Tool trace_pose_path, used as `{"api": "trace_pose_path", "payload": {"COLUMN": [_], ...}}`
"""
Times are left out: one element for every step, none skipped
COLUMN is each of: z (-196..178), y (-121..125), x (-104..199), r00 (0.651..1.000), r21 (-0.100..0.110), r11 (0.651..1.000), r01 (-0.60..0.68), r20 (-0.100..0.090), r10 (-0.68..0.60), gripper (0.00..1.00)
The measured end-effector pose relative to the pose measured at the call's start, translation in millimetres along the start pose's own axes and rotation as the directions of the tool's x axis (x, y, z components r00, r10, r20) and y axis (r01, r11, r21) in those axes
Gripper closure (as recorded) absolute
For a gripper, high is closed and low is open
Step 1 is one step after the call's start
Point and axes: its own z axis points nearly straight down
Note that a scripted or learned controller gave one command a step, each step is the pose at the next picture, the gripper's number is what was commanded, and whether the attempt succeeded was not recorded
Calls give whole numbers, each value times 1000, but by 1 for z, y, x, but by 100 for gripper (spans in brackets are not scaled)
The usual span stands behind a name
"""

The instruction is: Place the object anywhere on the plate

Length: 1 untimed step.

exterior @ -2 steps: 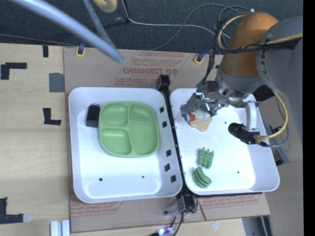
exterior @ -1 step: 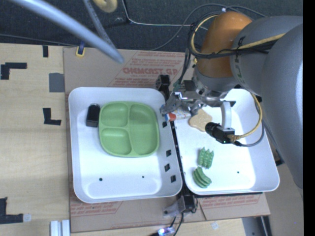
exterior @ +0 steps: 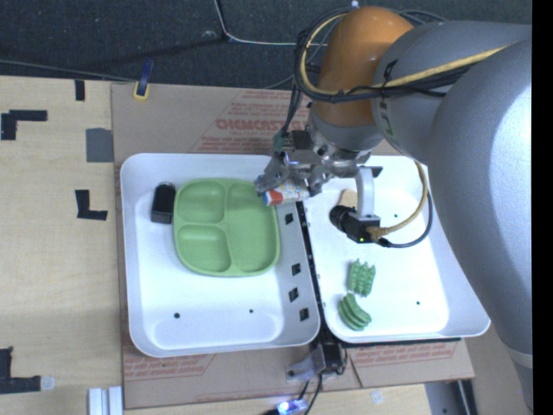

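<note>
Two white bins sit side by side on the bench: the left bin bears a green plate with a black block touching its left edge. The arm reaches in from the right, its gripper over the plate's right rim; whether its jaws are spread cannot be told. Two green objects lie in the right bin.

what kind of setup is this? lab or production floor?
Likely a robot lab test bench, not production: two white bins taped onto cardboard, loose cables across the back, and toy-like props such as a green divided plate and green pieces.
</note>
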Motion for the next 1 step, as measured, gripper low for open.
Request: {"api": "trace_pose_path", "payload": {"z": [-6], "y": [11], "x": [58], "r00": [1000], "r21": [0], "r11": [1000], "r01": [1], "r20": [0], "r10": [-1], "gripper": [100]}}
